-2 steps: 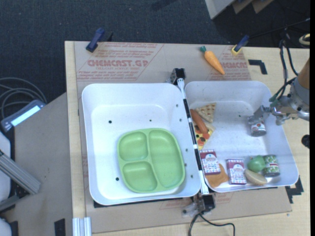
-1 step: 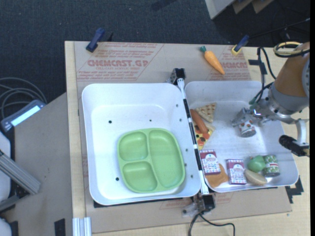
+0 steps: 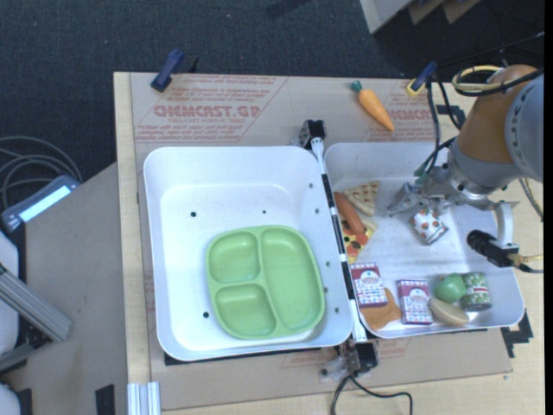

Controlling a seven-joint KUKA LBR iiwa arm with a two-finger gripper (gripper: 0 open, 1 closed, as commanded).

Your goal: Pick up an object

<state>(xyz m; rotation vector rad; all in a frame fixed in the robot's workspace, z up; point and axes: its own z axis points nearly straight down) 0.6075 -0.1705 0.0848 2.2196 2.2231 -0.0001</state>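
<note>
My gripper [image 3: 422, 202] hangs over the upper middle of the right bin [image 3: 510, 314], reaching in from the right, with its grey fingers spread open and nothing between them. Just in front of it lies a small white cube-like toy with red marks [image 3: 429, 226], apart from the fingers. To its left are a waffle-patterned slice [image 3: 365, 198] and a hot dog [image 3: 350, 217]. Along the bin's front lie two small red-and-white cartons [image 3: 369, 285] [image 3: 414, 302], a green fruit [image 3: 449, 287], a banana [image 3: 448, 312] and a small can [image 3: 476, 291].
The left bin [image 3: 173, 180] holds a green divided plate [image 3: 262, 280]. An orange toy carrot [image 3: 376, 106] lies on the cardboard behind the right bin. Blue clamps [image 3: 167, 70] [image 3: 421, 77] sit at the board's far edge. A black cable end [image 3: 491, 249] hangs beside the wrist.
</note>
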